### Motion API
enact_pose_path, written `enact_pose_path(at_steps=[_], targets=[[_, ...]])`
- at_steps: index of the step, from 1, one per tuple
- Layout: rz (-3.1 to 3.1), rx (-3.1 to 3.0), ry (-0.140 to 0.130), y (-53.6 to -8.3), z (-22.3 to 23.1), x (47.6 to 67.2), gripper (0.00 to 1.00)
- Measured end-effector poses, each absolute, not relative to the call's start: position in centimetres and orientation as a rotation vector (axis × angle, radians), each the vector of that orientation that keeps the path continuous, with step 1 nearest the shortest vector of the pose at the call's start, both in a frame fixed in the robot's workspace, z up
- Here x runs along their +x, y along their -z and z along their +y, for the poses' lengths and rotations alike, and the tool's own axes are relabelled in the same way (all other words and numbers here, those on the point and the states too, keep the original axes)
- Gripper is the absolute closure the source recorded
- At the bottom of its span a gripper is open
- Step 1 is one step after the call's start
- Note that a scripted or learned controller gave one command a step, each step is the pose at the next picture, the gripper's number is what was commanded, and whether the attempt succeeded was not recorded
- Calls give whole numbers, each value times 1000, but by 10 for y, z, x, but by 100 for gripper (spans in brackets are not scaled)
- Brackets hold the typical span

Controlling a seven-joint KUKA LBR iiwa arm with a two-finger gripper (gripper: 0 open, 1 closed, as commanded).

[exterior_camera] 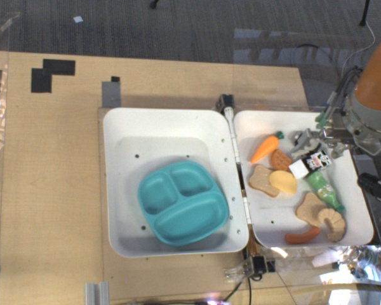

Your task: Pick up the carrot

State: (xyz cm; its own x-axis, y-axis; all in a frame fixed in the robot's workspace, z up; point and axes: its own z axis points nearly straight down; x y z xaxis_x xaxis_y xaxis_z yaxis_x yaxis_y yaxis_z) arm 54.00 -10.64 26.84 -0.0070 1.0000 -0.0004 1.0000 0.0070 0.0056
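The carrot (265, 149) is orange with a small green top. It lies tilted in the right bin (267, 224), near that bin's upper left. My gripper (301, 141) hangs over the same bin, just right of the carrot's green end and a short gap away from it. Its grey fingers (298, 135) point left and stand open with nothing between them. The arm comes in from the right edge, with its orange band at the upper right.
Crowded round the carrot are a brown round piece (280, 161), a bread slice (261, 180), a yellow piece (283, 182), a white box (308, 164), a green bottle (323, 190), wooden pieces (316, 211) and a sausage (301, 236). The left bin (124, 170) holds a teal divided plate (183, 201).
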Motion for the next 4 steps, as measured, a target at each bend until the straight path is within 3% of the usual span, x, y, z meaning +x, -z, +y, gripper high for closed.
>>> enact_pose_path(at_steps=[1,2,3,4], targets=[[2285,2165,4,-165,-87,607,0],[2352,2065,-15,-88,-95,635,0],[2356,2068,-12,-100,-94,635,100],[2266,2160,-22,-192,-23,673,100]])
